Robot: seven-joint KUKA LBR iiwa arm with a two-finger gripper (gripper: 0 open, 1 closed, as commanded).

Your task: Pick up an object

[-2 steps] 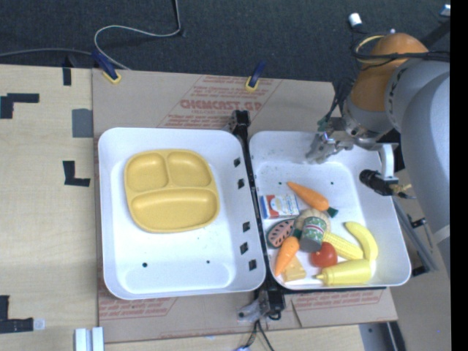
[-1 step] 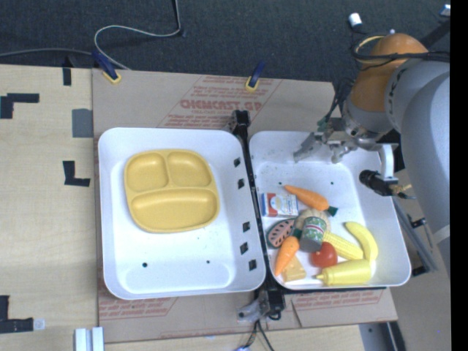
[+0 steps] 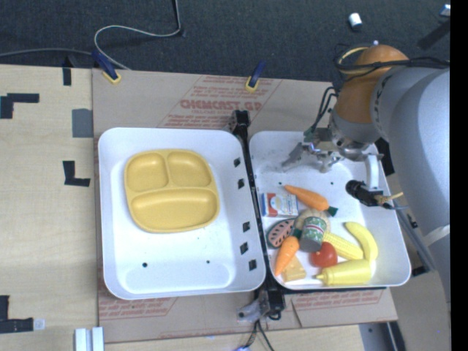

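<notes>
Seemingly nothing is picked yet: the gripper [image 3: 316, 156], jaws spread open and empty, hangs over the right bin [image 3: 278, 146] at its upper part, while the carrot [image 3: 307, 195] and other toy foods lie lower down.

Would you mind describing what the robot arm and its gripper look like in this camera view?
The arm is a thick, rounded body in light grey, with a glossy orange band just above the wrist. Thin dark cables loop around that orange section. Below it sits a metallic wrist assembly leading to the gripper, which is small, silver-grey and angular, with slim fingers. No lettering on the arm is legible.
</notes>
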